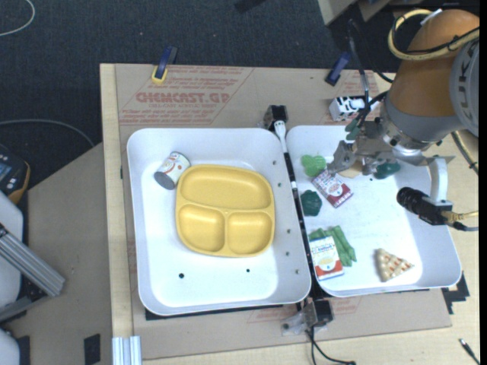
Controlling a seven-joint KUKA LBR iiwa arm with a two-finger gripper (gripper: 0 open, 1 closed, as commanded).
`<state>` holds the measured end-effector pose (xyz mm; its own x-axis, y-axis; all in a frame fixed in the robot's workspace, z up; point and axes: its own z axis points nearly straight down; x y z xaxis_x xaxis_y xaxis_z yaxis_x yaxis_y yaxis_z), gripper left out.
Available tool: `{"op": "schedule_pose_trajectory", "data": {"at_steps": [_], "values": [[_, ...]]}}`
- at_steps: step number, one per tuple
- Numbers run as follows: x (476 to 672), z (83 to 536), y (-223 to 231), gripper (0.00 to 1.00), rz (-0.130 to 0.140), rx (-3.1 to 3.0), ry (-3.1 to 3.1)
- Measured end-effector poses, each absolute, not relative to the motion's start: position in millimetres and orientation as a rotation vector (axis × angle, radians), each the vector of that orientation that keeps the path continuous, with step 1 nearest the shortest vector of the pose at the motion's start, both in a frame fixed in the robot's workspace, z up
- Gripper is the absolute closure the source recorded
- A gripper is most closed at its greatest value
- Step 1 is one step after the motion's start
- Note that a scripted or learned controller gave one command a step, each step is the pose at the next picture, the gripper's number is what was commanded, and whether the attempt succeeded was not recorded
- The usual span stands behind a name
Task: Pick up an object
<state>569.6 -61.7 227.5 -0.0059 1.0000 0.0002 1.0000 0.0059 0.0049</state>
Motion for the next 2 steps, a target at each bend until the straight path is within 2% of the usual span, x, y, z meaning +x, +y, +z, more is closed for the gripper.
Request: {"op": "schedule_pose_trajectory", "data": {"at_steps": [1,2], "values": [[596.7,218,-8,1.00,0.005,2.212,2.227],[614.9,228,50,1.00,0.008,2.212,2.228]]}}
